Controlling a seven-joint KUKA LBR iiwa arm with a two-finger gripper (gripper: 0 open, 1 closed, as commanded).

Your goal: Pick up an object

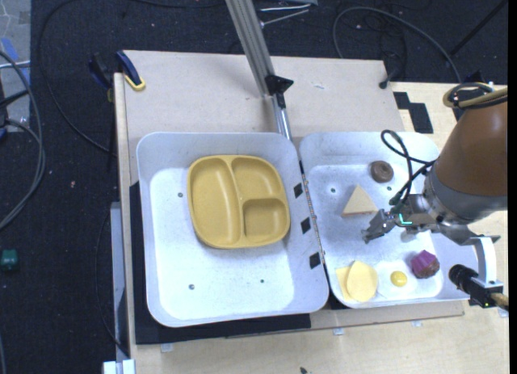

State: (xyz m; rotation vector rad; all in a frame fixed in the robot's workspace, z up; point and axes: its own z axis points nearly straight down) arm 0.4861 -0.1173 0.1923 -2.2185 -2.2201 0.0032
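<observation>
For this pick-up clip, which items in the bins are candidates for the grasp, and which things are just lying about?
Candidates, right bin:
tan wedge
brown disc
purple piece
pale yellow piece
small yellow piece
The end effector hovers among them.

Lying about:
yellow divided tray in the left bin
blue-and-yellow clamp on the bench corner

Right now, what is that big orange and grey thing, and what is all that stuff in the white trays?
That is a robot arm, seen from a camera above the bench. It reaches in from the right. At its end is a gripper, like two fingers, hanging over the right bin. It holds nothing. In that bin lie toy-like pieces: a tan wedge, a brown disc, a purple lump, a small yellow ball and a pale yellow piece. The left bin holds a yellow plate with three sections. The robot's job is to pick something up.
</observation>
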